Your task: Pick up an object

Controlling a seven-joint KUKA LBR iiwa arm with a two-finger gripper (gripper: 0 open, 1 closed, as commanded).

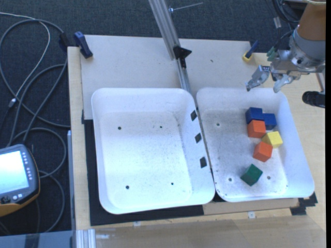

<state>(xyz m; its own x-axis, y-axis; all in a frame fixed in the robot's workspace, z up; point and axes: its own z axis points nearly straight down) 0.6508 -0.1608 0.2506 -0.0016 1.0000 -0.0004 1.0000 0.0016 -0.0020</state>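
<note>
Several small blocks lie in the right bin: a blue block, an orange block touching it, a yellow block, a second orange block and a green block nearer the front. My gripper hangs above the bin's far rim, up and slightly right of the blue block. Its two fingers are spread apart with nothing between them.
The left bin sits beside the right one. A slanted metal rail crosses the bench behind the bins. A blue clamp sits at the far left corner and a yellow-blue one near the arm.
</note>
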